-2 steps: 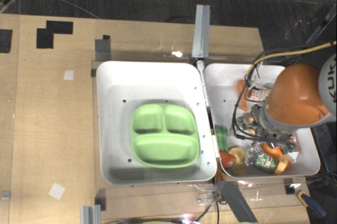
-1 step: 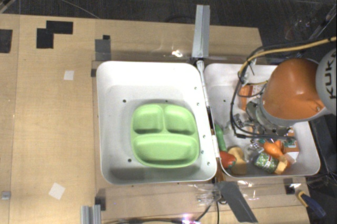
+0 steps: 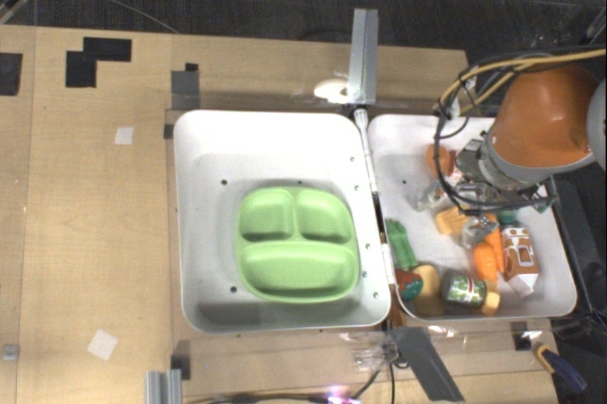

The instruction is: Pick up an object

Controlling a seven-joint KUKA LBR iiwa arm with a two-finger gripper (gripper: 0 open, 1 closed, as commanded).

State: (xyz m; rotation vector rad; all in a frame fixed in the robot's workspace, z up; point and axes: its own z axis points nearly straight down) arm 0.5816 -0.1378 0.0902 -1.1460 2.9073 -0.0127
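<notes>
My gripper [image 3: 471,208] hangs low over the middle of the right bin [image 3: 403,141], mostly hidden under the grey and orange wrist. Just below it lie a tan block [image 3: 450,221] and an orange carrot-like piece [image 3: 487,256]. To the lower right is a small white and orange box [image 3: 520,253]. Along the bin's front sit a green can [image 3: 464,289] and a red and yellow toy [image 3: 416,282]. A green vegetable-shaped piece [image 3: 402,245] lies by the left wall. An orange item [image 3: 442,161] peeks out beside the wrist.
The left bin [image 3: 204,203] holds a green divided plate [image 3: 297,243]. A metal post [image 3: 363,56] stands behind the seam between the bins. Black cables loop around the wrist over the right bin's back half.
</notes>
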